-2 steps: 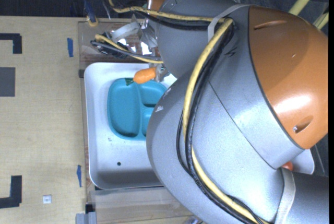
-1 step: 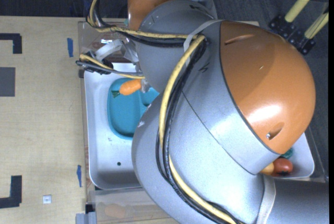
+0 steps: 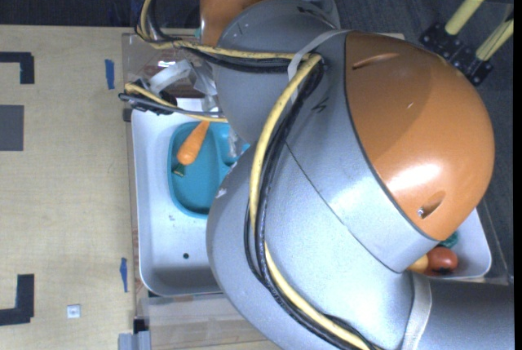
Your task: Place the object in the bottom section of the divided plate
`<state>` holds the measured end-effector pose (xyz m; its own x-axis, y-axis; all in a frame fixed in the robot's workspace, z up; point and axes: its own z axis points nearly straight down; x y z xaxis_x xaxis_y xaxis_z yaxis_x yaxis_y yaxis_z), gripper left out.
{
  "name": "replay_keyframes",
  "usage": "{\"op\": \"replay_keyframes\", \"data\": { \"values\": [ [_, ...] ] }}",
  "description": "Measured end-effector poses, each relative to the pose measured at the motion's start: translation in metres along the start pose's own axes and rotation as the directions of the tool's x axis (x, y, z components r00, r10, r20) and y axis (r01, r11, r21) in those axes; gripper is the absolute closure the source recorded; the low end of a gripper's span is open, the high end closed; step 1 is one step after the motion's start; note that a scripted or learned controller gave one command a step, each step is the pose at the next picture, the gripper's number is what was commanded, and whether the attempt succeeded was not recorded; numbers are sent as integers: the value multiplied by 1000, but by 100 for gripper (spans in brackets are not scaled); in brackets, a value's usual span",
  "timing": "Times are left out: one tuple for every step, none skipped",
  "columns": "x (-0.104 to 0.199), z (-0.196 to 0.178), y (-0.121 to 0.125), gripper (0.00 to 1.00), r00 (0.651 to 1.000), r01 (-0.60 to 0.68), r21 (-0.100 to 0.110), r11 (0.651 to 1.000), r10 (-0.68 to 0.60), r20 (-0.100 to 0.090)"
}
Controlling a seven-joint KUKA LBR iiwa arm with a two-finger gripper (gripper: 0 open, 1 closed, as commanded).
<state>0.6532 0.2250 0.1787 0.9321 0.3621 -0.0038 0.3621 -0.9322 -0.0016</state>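
Observation:
A teal divided plate [image 3: 194, 185] lies in the left white bin [image 3: 155, 242], with much of it hidden under the arm. An orange carrot-shaped object [image 3: 193, 143] rests on the plate's upper part, tilted. My gripper [image 3: 189, 95] hangs at the bin's top edge just above the carrot, wrapped in cables and brackets. The carrot lies just below the gripper, and I cannot see whether they touch. The grey and orange arm covers the centre and right of the view.
A corner of the right bin [image 3: 481, 263] peeks out under the arm and holds a red-orange round item [image 3: 441, 260] and a green bit [image 3: 449, 241]. A wooden bench top [image 3: 65, 177] with black and blue tape marks lies to the left.

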Motion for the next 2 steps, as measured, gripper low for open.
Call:
{"op": "replay_keyframes", "data": {
  "values": [
    [1, -80, 0, 0, 979, 202, -3, 979, -202, -9],
    [0, -143, -1, 0, 955, 295, -3, 955, -295, -7]
  ]
}}
